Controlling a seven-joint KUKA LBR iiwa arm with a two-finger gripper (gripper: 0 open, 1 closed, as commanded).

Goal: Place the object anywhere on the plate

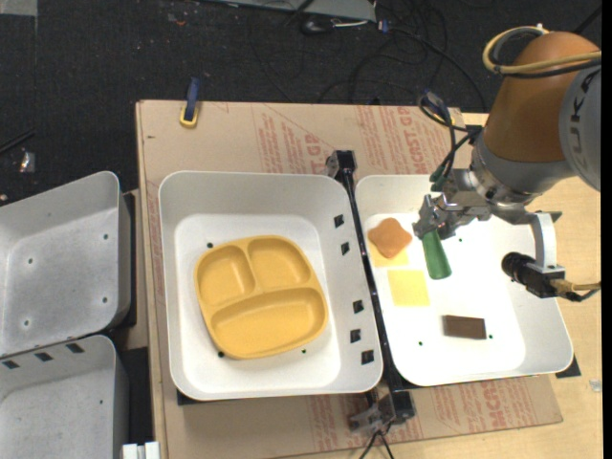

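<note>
The fingers [429, 226] hang touching the green cylinder's [437, 255] upper end.

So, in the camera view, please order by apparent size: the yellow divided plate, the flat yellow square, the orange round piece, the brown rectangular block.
Largest to smallest:
1. Yellow divided plate, clearly largest.
2. Flat yellow square.
3. Orange round piece and brown rectangular block look too alike to rank.

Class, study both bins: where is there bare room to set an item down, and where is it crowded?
Free: all three wells of the yellow plate; the right bin's floor right of the brown block. Crowded: that bin's upper left, where the orange piece, yellow square, green object and gripper cluster.
</note>
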